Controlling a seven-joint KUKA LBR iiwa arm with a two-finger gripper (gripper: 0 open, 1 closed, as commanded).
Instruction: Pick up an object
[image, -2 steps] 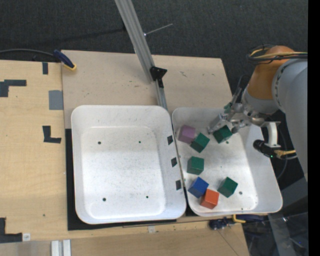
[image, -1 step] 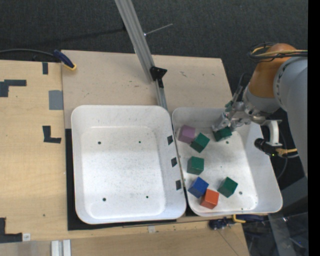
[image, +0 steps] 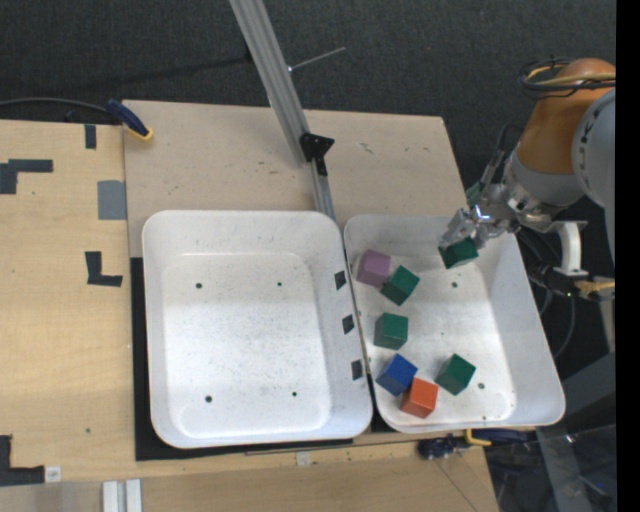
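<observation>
Gripper state: the two-finger gripper (image: 463, 243) of the grey arm with the orange band (image: 560, 130) is seen pinching a small dark green cube (image: 459, 253); the cube sits between the fingertips, so it is judged to be held.

Held cube position: the cube is directly under the gripper and appears raised above the floor of the right shallow white plastic bin (image: 525, 330), near the upper part of this bin. The height cannot be told with certainty from one slanted view.

Reason for the hold: the task asks that one object is picked up, and a cube carried clear of the others is what would be expected at the lifting step. The grip is judged to be at the cube's upper part, so a slip is possible.

Right bin content, relative to the gripper: a pale purple block (image: 374, 266) and a second green cube (image: 400, 284), touching each other, lie to the left and a little below. A third green cube (image: 391, 329) lies further below-left. A blue cube (image: 397, 374) and an orange-red cube (image: 420, 397), touching each other, lie near the bin's lower edge, with a fourth green cube (image: 456, 373) just beside them, almost straight below the gripper.

Left bin: the left shallow white plastic bin (image: 160, 300) is well apart from the gripper, to its left.

Progress: the pick is judged nearly done, if the hold is kept.
</observation>
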